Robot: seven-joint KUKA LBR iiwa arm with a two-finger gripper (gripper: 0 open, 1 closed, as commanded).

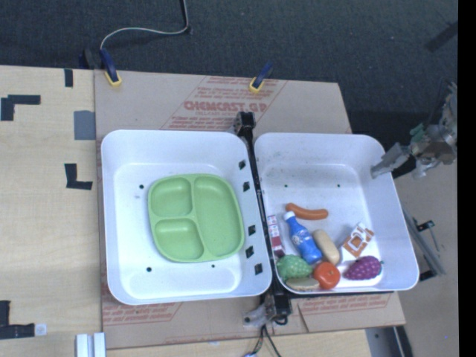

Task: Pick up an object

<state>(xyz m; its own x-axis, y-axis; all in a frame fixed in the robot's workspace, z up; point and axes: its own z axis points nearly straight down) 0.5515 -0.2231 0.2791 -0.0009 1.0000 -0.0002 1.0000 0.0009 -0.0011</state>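
The right bin (327, 151) holds several toy foods bunched in its near half. There is an orange sausage (306, 213), a blue bottle (301, 236), a beige potato-like piece (326, 246), a red tomato (326, 275), purple grapes (363, 268), a green leafy piece (291, 265), an orange-and-white carton (358, 238) and a small packet (274, 233) by the dividing wall. My gripper (396, 163) hangs over the bin's right rim, up and to the right of the pile and well apart from it. Nothing shows in its grasp.
The left bin (123, 162) contains a green divided plate (197, 218). Both bins rest on a cardboard sheet (216, 103) held by clips at its far edge. A cable (149, 30) runs across the dark floor behind.
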